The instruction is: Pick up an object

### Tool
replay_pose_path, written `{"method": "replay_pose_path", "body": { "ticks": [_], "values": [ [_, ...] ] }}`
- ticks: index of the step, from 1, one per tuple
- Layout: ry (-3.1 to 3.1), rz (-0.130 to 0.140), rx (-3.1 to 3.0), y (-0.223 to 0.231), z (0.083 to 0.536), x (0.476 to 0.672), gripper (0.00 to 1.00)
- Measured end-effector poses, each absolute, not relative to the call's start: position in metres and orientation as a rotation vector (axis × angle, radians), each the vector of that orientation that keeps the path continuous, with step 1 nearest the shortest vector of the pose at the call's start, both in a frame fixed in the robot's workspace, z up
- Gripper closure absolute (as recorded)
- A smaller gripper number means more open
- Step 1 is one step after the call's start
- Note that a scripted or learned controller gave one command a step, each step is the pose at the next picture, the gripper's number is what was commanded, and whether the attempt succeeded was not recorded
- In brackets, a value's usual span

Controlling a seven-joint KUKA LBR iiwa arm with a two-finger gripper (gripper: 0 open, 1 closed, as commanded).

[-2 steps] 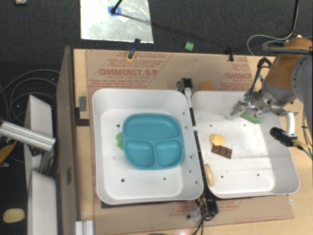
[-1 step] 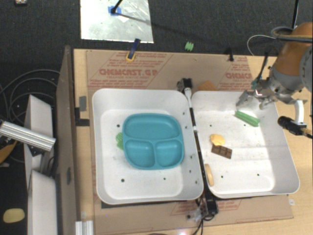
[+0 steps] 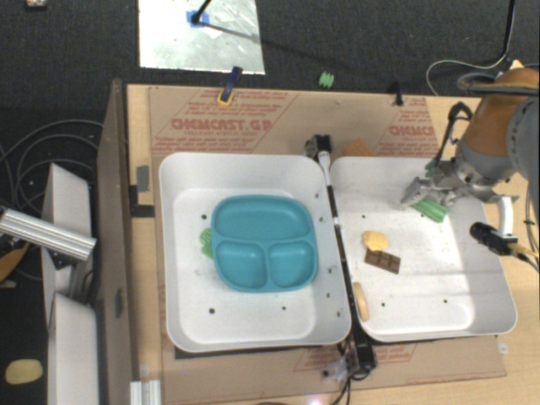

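Two shallow white bins are seen from above, set side by side on a cardboard sheet [image 3: 253, 121] printed in red. A small brown block [image 3: 382, 262] lying flat in the right bin [image 3: 422, 298] is taken here as the landmark.

Just above the brown block and touching or nearly touching it, a rounded yellow lump [image 3: 375, 241] is seen. Below the block and slightly to its left, a tan oblong piece [image 3: 361, 300] is laid against the bin's left wall. The floor of the bin to the right of the block and below it is bare white.

Up and to the right of the block, well apart from it, the gripper [image 3: 424, 197] is lowered over the bin floor at the end of the grey and orange arm [image 3: 494, 137], which is reached in from the right edge. A small green piece [image 3: 435, 211] is seen directly at the gripper's tip, partly covered by it. Whether the gripper is apart, together or clamped on the green piece cannot be told from this angle, nor whether the piece is lifted or resting on the floor. Nothing is placed between the gripper and the green piece.

Far to the left of the block, across the two meeting rims, the left bin [image 3: 190, 310] is largely taken up by a teal divided plate [image 3: 261, 243]. A green scrap [image 3: 205, 241] is seen poking out from under the plate's left edge.
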State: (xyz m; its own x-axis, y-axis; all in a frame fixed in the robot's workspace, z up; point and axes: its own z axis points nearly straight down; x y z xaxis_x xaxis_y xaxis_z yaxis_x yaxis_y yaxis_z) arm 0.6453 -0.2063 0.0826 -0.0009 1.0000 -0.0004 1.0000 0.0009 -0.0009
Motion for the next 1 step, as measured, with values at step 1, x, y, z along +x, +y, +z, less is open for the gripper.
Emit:
{"method": "replay_pose_path", "body": {
  "ticks": [1],
  "values": [
    [-2.228, -0.005, -2.223, -0.2066, 0.0970, 0.6479, 1.00]
  ]
}}
